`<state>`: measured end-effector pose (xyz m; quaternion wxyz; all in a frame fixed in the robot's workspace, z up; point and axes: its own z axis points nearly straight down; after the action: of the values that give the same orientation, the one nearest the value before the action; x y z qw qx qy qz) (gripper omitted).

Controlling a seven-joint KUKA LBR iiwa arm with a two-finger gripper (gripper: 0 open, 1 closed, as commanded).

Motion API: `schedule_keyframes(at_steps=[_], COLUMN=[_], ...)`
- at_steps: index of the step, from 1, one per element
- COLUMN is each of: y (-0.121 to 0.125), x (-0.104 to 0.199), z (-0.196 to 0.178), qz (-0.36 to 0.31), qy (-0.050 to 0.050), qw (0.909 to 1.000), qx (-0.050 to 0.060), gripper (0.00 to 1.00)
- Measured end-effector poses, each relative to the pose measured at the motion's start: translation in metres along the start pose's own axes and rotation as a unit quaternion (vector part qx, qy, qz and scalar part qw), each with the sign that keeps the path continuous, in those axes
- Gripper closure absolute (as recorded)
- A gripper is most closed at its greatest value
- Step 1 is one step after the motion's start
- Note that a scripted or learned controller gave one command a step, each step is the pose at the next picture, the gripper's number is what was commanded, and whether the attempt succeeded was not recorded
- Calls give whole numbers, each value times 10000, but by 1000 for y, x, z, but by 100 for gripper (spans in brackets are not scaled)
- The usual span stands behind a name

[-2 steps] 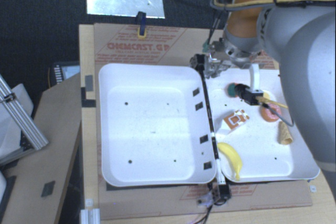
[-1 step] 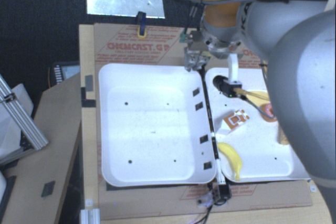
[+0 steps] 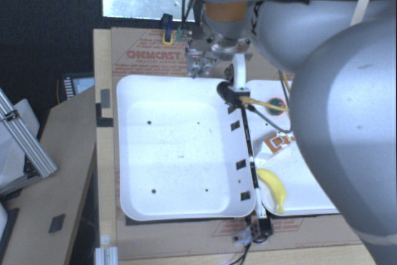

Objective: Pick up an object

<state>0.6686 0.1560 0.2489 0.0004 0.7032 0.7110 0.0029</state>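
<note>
My gripper hangs over the far rim of the left bin, near its back right corner, and nothing shows in it. A yellow banana lies in the right bin at its front left corner. Farther back in that bin sit a small orange and white packet and a round green and red thing. The arm hides most of the right bin.
The grey arm stretches in from the right, over the right bin. A black-clipped divider runs between the two bins. Cardboard lies under the bins. A metal frame stands at the left.
</note>
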Motion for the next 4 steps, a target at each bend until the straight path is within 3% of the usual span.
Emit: schedule_keyframes(at_steps=[1,2,3,4], y=[1,1,1,2], x=[-5,43,41,80], z=[-10,-31,-42,-168], qz=[8,18,6,12], qy=[-15,-6,-14,15], qw=[10000,10000,10000,10000], qx=[-3,6,-4,-53], gripper=[100,100,100,100])
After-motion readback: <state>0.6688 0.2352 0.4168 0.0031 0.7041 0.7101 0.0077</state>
